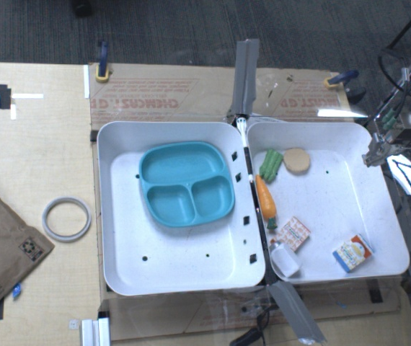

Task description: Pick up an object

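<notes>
The right bin [378, 265] holds several small things. A green vegetable toy [271, 164] lies beside a tan round biscuit [296, 161] at the back left, with an orange carrot [265, 197] along the left wall. Nearer the front are a patterned packet [294, 234], a white cup [285, 262] and a small blue and orange carton [352, 253]. A teal divided plate [187, 184] lies in the left bin [119, 265]. My gripper [376, 154] hangs at the right bin's far right rim, apart from all the objects, partly lost among cables.
A roll of tape [66, 218] and a cardboard box [0, 254] lie on the bench left of the bins. Blue clamps [102, 60] [342, 79] hold the cardboard sheet behind. A grey post [245, 78] rises between the bins at the back.
</notes>
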Controlling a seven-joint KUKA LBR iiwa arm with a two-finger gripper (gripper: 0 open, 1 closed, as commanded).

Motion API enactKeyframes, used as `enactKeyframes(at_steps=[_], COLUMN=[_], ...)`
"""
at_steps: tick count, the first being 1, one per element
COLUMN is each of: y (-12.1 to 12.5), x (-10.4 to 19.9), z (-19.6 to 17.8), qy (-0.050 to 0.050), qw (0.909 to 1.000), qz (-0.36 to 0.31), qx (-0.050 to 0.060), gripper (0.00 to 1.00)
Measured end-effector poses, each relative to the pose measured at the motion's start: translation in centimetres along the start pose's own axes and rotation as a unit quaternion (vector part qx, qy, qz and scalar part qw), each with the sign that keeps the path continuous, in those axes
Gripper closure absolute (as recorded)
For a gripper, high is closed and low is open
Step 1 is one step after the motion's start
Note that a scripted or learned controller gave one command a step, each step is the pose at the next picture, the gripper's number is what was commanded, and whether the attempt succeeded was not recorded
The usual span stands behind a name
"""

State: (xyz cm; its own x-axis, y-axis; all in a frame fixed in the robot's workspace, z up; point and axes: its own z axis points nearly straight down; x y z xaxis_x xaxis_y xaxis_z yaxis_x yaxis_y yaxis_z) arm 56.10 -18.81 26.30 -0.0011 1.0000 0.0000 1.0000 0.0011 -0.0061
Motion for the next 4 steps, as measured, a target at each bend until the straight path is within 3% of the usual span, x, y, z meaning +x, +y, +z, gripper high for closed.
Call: enactKeyframes(at_steps=[1, 2, 3, 4], y=[5.0, 0.8, 6.1, 7.5], x=[3.0, 9.6, 6.3, 0.8], z=[-1.9, -4.1, 4.9, 7.0], qy=[-0.001, 0.0, 0.0, -0.001], qw=[0.9717, 0.9742, 0.9418, 0.8829], qz=[-0.236, -0.226, -0.336, -0.47], qx=[-0.002, -0.001, -0.001, -0.003], gripper=[0.0, 0.0, 0.0, 0.0])
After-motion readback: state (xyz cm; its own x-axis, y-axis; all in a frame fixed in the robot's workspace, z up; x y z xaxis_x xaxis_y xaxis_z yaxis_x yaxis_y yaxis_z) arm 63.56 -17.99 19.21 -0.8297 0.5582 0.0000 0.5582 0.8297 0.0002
